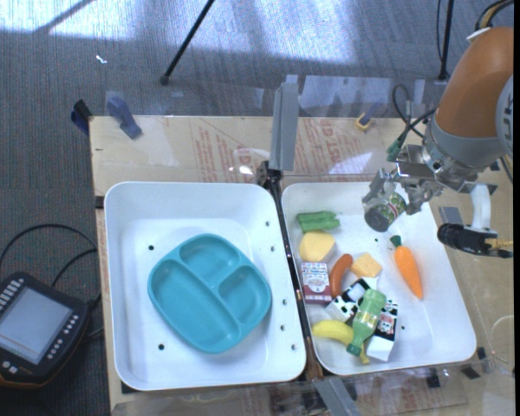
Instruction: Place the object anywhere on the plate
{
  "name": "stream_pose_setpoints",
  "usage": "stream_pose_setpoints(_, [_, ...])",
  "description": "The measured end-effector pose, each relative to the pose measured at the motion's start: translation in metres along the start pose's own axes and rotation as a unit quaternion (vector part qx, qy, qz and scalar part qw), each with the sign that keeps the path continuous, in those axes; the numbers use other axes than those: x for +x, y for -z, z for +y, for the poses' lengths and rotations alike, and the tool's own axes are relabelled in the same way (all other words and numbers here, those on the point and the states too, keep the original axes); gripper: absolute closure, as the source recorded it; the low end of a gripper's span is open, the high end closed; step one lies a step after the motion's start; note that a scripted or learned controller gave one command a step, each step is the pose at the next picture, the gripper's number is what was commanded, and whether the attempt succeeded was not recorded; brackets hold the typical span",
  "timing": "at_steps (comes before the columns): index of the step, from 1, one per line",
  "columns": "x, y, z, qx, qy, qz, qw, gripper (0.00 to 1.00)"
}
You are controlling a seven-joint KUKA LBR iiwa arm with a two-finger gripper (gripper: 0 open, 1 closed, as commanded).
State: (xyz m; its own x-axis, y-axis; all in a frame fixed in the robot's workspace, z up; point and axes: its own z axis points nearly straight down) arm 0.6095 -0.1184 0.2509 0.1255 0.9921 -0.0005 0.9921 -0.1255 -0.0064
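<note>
A teal plate (210, 293) with three compartments lies in the left bin (130, 232). My gripper (388, 199) hangs over the upper part of the right bin (451, 319). It is shut on a small tin can (382, 212) with a dark, greenish label, held tilted between the fingers and lifted off the bin floor. The can is well to the right of the plate, across the divider between the bins.
In the right bin lie a green vegetable (318, 222), a yellow round fruit (316, 246), a carrot (407, 269), a red carton (315, 282), a banana (333, 330), a green bottle (367, 317) and other toy food. A metal post (283, 133) stands behind the bins.
</note>
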Motion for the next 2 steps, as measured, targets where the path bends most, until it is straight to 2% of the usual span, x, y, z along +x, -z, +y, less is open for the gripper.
stream_pose_setpoints(1, [0.115, -0.025, -0.016, 0.0, -0.059, 0.001, 0.9983, 1.0])
stream_pose_setpoints(2, [0.145, 0.019, -0.011, 0.0, -0.093, 0.0, 0.9957, 1.0])
